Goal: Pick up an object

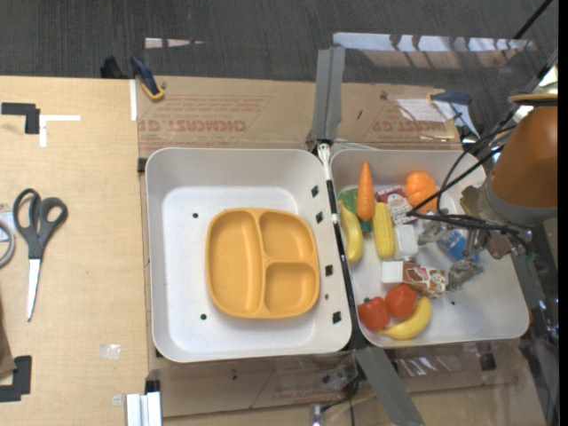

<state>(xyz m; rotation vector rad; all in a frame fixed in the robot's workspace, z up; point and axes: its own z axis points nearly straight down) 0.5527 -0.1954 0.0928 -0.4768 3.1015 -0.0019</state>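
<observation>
The right bin [479, 322] holds several toy foods: a carrot [365, 189], an orange [422, 187], a corn cob [383, 229], a yellow banana [352, 235], a second banana [410, 321], two red tomatoes [387, 307] and a small brown packet [425, 279]. My gripper [453, 251] reaches in from the right and sits low over the bin's right half, just right of the corn and above the packet. Something blue shows at its tip. The wrist and cables hide the tip's details.
The left bin [173, 264] holds a yellow divided plate [264, 263]. A raised divider [333, 238] separates the bins. Scissors [35, 238] lie on the bench at far left. Cardboard [222, 114] lies behind the bins.
</observation>
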